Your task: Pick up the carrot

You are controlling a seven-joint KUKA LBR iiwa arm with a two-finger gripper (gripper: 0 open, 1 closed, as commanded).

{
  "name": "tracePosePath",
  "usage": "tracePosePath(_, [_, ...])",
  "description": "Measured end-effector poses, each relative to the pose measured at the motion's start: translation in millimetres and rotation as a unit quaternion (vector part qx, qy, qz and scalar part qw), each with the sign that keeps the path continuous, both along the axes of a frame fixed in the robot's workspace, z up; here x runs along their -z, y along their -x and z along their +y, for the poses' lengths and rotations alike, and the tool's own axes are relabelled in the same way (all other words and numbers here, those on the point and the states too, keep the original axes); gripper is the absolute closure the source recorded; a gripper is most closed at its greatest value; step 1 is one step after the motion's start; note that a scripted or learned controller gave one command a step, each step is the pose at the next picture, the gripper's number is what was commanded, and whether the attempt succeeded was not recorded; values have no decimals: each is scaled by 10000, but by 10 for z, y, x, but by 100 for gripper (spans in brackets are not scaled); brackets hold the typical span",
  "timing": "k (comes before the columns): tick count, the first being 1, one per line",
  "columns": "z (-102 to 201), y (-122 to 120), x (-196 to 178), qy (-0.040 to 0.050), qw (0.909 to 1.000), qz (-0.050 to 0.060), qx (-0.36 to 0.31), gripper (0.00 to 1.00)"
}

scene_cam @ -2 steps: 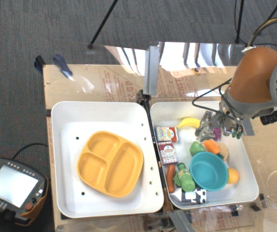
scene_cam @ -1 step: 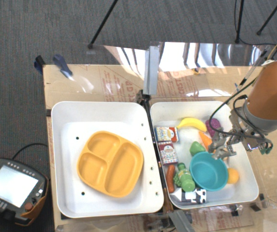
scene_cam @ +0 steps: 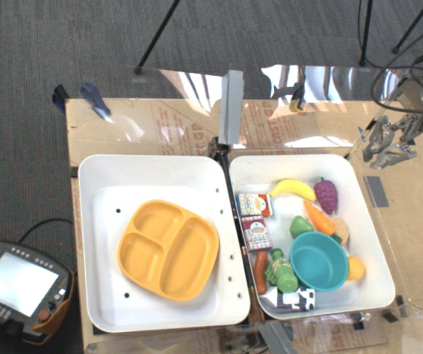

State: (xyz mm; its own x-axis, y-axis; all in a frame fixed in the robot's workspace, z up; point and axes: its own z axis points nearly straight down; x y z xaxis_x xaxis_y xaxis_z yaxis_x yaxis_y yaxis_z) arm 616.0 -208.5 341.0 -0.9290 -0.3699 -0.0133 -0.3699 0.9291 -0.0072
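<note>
- One cardboard-covered bench (scene_cam: 159, 127) on dark grey carpet, with tripod legs standing behind it.
- Two white bins: the left bin (scene_cam: 97, 179) and the right bin (scene_cam: 370, 220), side by side.
- One yellow divided plate (scene_cam: 168, 249) (three compartments), alone in the left bin.
- One teal bowl (scene_cam: 318, 262) in the right bin, partly covering an orange fruit (scene_cam: 356, 268).
- One gripper (scene_cam: 392, 140) at the bench's far right, outside the bins; too small and cluttered to tell whether the claw is released or clenched.
- One banana (scene_cam: 293, 189), one bunch of purple grapes (scene_cam: 326, 195), one green pepper (scene_cam: 300, 226).
- One carrot (scene_cam: 319, 218), lying between pepper and grapes, just above the bowl.
- Two small cartons (scene_cam: 255, 205), printing unreadable.
</note>
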Motion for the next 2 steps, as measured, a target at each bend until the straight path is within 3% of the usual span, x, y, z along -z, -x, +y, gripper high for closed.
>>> tracePosePath(1, [-4, 13, 58, -20, 10000, 51, 11, 0])
tracePosePath(2, [-30, 255, 1389, -47, 9973, 136, 725, 0])
